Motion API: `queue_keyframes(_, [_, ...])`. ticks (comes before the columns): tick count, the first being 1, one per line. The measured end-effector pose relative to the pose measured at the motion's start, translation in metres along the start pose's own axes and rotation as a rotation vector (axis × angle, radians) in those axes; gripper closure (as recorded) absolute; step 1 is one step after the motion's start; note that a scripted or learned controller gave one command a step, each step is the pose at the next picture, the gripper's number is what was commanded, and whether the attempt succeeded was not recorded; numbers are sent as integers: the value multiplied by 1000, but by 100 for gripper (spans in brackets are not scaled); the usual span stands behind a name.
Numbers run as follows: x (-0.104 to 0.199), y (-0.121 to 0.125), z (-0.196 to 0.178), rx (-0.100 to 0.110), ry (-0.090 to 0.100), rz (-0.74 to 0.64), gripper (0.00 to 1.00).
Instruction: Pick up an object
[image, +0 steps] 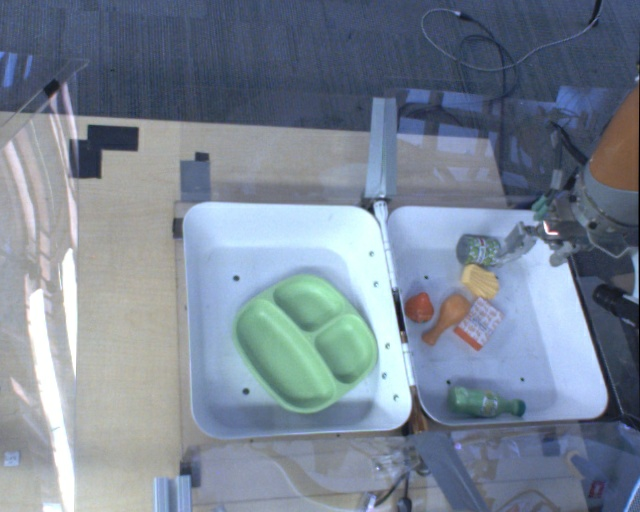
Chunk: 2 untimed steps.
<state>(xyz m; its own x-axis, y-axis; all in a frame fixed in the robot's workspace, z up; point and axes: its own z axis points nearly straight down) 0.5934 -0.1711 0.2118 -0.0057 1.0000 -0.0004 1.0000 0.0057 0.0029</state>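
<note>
While my pincer (522, 243) hangs over the right bin's (560, 390) far side, I cannot tell its opening, and I see nothing held. Just beside it lies a green can (478, 249), then a yellow block (481, 282), a drumstick (445, 319), a tomato (419, 306) and a green bottle (484, 403). A green divided plate (305, 342) occupies the left bin (215, 250).

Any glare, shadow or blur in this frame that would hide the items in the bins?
Camera view: pale reflective streaks wash the bench's left edge, away from both bins; soft shadow falls under the green tray in the left bin; right-bin items are evenly lit yet soft, so the can and bottle labels are unreadable; the pincer near the can looks slightly blurred.
</note>
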Motion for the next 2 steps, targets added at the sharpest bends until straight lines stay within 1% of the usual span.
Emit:
queue_keyframes(1, [26, 63, 112, -4, -2, 52, 0])
queue_keyframes(2, [28, 65, 101, -8, -3, 46, 100])
